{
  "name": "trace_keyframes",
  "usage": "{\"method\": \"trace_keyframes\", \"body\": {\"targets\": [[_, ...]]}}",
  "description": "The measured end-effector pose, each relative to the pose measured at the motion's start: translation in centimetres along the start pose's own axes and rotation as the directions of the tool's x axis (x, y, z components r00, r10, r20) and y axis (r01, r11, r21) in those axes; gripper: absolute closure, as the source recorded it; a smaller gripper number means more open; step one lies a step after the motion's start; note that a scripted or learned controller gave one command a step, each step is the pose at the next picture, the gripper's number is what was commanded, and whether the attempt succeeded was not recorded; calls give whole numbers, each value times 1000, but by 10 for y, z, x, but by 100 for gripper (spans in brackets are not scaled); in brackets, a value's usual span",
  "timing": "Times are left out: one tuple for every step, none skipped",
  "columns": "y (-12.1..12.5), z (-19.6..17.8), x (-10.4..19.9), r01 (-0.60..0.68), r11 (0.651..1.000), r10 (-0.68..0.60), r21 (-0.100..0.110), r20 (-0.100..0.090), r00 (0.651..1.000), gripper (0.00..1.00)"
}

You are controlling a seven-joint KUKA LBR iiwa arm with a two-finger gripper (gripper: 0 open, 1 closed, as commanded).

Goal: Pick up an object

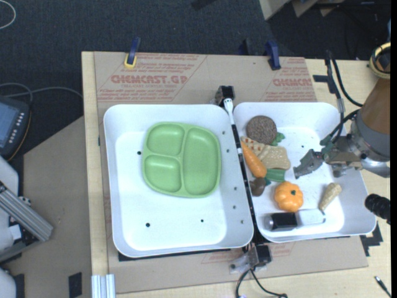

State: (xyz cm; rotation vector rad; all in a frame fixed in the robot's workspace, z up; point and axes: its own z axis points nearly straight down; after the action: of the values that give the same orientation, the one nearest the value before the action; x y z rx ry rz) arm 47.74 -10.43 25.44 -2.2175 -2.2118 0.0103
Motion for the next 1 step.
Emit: {"method": "trace_keyframes", "body": {"targets": [[2,-5,0,3,1000,-3,-11,2,1000,0]]}}
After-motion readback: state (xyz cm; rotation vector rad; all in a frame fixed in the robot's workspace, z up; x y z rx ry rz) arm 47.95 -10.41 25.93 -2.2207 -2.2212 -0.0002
